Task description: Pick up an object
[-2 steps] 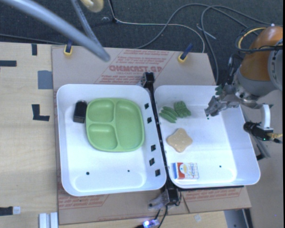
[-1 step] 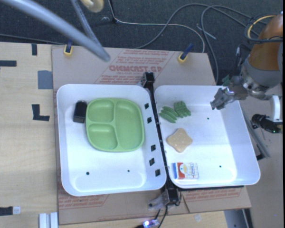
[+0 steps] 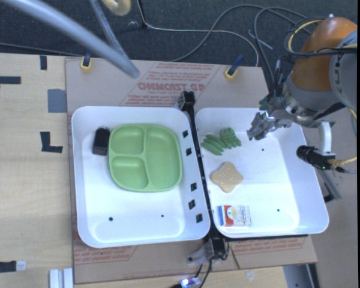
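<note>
Pale wood-grain surface (image 3: 24, 179) across the left of the frame, marked with dark tape pieces; dark carpet along the top, crossed by thin cables. Brown cardboard sheet (image 3: 168, 83) with red print under both bins. Left of centre, shallow glossy left bin (image 3: 132, 230), rounded at the corners, holding a small black block (image 3: 101, 141) touching the left edge of a matte green compartment tray (image 3: 146, 158). Right of centre, right bin (image 3: 288, 191): ribbed green toy vegetable (image 3: 221, 141) at its upper left, tan lumpy biscuit-shaped piece (image 3: 227, 177) just below, flat printed card (image 3: 234, 215) near the lower edge. Upper right, grey gripper (image 3: 259, 128) low over the bin's top, apart from the green vegetable; whether the fingers are spread or pressed together cannot be told. Orange band (image 3: 324, 47) above.
</note>
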`<state>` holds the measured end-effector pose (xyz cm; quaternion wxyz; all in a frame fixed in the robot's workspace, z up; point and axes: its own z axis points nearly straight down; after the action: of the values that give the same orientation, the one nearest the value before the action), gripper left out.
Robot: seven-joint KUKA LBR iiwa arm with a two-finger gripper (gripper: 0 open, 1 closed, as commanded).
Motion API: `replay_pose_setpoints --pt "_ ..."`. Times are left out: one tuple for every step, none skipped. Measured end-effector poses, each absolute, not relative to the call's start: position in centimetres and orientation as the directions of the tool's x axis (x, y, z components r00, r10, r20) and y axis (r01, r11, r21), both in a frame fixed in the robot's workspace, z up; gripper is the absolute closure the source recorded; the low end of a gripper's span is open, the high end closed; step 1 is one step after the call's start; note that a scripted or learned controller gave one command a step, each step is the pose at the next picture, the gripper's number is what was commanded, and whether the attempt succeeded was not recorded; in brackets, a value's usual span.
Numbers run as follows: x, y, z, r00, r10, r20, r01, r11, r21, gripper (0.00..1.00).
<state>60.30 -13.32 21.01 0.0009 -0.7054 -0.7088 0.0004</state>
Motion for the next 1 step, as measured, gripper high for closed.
replay_pose_setpoints --pt "59.08 -7.81 20.22 -0.005 1.000 0.001 1.000 0.005 -0.003 1.00"
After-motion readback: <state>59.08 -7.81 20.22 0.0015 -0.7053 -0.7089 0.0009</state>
